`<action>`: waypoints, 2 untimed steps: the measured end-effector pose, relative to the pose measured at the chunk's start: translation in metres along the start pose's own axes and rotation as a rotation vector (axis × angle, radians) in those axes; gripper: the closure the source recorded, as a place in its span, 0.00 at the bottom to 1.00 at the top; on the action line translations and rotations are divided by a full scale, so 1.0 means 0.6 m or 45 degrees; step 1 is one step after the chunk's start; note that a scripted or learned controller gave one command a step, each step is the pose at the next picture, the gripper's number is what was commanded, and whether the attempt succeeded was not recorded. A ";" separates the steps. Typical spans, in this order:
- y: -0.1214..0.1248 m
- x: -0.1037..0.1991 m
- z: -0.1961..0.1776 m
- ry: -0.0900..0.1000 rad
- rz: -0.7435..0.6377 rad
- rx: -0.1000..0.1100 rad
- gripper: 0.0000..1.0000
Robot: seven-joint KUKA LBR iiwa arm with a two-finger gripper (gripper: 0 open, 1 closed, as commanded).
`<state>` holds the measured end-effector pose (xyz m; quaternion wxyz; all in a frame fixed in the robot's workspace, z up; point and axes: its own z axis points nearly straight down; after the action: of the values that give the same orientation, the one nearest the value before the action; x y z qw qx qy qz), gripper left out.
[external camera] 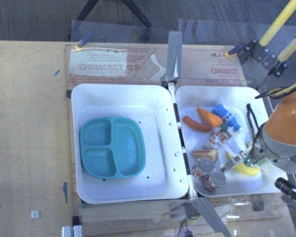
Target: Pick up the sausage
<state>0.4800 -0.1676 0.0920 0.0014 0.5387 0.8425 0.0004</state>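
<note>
We note the sausage lying free on the floor of the right bin, in that bin's upper left part, right of centre frame; it is reddish-brown, lies at a slight slant, and nothing grips it; just above and to its right lies an orange carrot, the two close together, perhaps touching at one end; right of the carrot we see a blue object with white markings; below these a small brown-and-white packet, then a tan bread-like piece, and at the bin's lower edge two round cans side by side; a yellow banana-like item lies in the lower right of the bin. The gripper sits low in the right part of the same bin, just above the yellow item and well apart from the sausage; whether its jaws are open or closed we cannot tell, the arm's body, grey with its orange band, covering much of it at the right edge of the frame. The left bin, centre frame, holds a teal divided plate with three compartments; both bins rest on a tan bench.
</note>
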 end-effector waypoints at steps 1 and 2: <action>0.001 -0.001 -0.016 -0.003 0.003 -0.003 1.00; 0.050 0.105 -0.182 0.002 0.130 0.001 1.00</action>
<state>0.4804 -0.0975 0.2012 0.0005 0.5812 0.8138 0.0003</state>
